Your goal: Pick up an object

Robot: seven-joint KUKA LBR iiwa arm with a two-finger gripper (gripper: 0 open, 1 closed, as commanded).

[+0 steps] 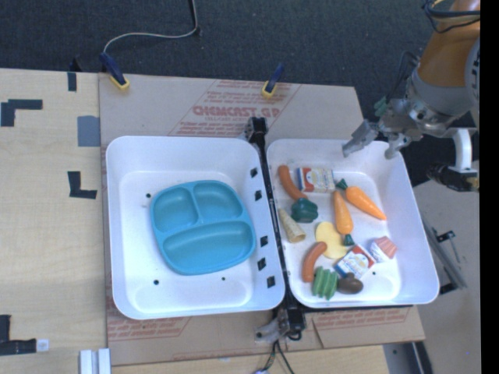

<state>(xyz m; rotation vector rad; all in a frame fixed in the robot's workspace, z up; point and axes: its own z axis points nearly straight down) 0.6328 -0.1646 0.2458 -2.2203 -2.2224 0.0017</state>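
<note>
We've got a cardboard sheet [226,111] over the bench, pinned at the far edge by two yellow-and-blue clamps [115,72], and the two white bins sit on it side by side, touching along a black hinge strip in the middle. The left bin [125,209] has just one thing in it: a blue divided plate [203,226] with three compartments, lying flat near the centre.

The right bin [413,232] is where all the pickable stuff is, a pile of toy food. Going roughly by size: an orange carrot [363,199] lying at a slant near the far right side, a second carrot [341,213] just beside it, a red-orange sausage [288,182] up by the far left corner, another sausage [313,260] lower down, a small white carton with a red label [315,179] next to the far sausage, a pale yellow piece [332,240] in the middle, a beige wedge [291,226], a dark green broccoli-looking thing [304,209], a green pepper [325,284], a dark brown lump [350,285], and two little red-and-white packets [382,248] near the right wall.

The arm comes in from the right, and the gripper [374,140] is up over the far right corner of the right bin. Its fingers are spread apart with nothing between them, well apart from all the toys.
</note>
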